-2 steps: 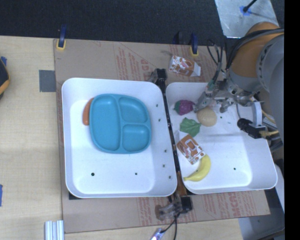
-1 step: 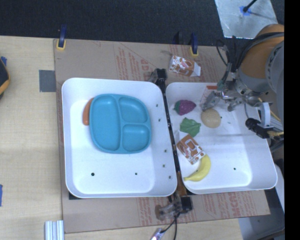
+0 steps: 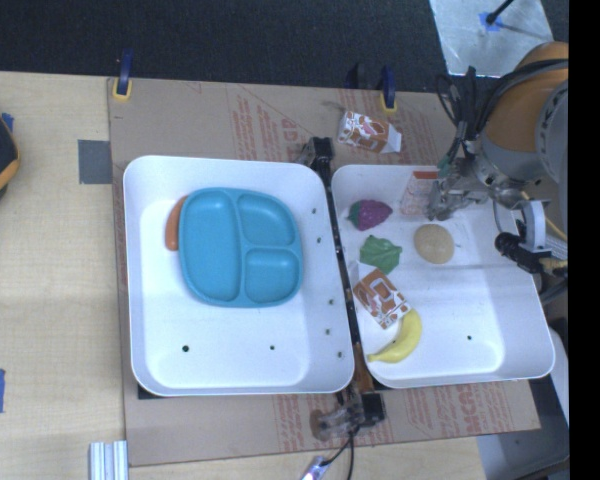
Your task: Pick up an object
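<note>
The gripper (image 3: 442,206) hangs low over the right bin's (image 3: 500,338) far edge; I cannot tell its state. Just beside it, nearer me, lies a tan ball (image 3: 434,243). Left sits a purple fruit (image 3: 370,212), with a green piece (image 3: 381,253) beyond.

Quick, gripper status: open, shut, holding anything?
Gripper: cannot be told whether open or closed. It sits over the far side of the right bin, near the tan round object; nothing is seen held in it.
</note>
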Available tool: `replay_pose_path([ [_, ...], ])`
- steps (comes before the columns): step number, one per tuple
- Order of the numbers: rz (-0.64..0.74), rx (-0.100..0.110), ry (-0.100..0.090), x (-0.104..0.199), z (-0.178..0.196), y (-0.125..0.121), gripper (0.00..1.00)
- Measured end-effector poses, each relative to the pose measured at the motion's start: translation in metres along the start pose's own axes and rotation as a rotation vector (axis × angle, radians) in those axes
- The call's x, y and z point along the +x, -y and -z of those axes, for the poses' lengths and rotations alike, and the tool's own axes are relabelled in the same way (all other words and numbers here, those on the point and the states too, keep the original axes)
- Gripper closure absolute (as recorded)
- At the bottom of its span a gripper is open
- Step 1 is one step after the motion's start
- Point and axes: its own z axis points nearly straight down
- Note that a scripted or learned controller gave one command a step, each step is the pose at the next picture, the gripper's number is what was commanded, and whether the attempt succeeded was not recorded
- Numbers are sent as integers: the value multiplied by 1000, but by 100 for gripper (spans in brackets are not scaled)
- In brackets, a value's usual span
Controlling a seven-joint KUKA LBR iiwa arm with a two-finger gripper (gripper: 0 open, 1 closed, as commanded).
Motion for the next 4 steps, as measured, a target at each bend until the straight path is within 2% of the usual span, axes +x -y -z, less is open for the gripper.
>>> replay_pose_path([
  [1,-1,0,-1,1,-12,0,100],
  [2,-1,0,-1,19,-11,0,100],
  [3,-1,1,-1,50,6,0,100],
  [4,-1,1,-1,50,6,0,0],
])
